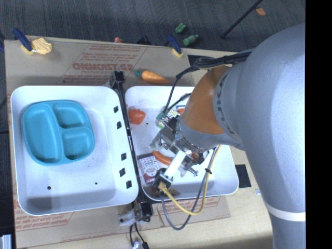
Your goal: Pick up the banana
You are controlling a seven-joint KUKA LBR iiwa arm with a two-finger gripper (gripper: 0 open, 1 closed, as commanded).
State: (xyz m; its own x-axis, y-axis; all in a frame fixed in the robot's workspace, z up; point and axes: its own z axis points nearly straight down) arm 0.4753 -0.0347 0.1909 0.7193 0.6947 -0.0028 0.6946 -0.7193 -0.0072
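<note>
Brown cardboard is spread over the desk point(78, 61); the hand point(167, 145), whose state cannot be told, is held in the four-o'clock shallow white bin point(231, 183), presumably to reach the banana.

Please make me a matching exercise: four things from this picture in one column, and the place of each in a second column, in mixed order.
Things:
1. blue tray
2. orange carrot
3. red round thing
4. green toy

Places:
a. dark floor
b. left bin
c. right bin
d. cardboard behind the bins

Pairs: 1-b; 2-d; 3-c; 4-a
</note>
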